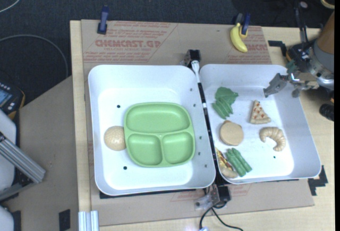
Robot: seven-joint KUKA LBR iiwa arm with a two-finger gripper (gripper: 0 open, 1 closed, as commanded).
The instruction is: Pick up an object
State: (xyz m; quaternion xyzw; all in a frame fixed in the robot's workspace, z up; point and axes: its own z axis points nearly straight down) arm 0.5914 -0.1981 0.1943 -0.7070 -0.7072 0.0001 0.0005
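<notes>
Scene: a grey arm reaches in from the right over the right bin on the desk.
Gripper: hovers above the bin's upper right corner; fingers parted a little, nothing between them.
Objects: pizza slice, croissant, round cookie, leafy greens and green beans all lie on the bin floor.
Nearest target: the pizza slice, just below and left of the gripper.
Left bin: green divided tray, a bun beside it.
Progress: nothing lifted yet; descent, closing and lift all remain.
</notes>
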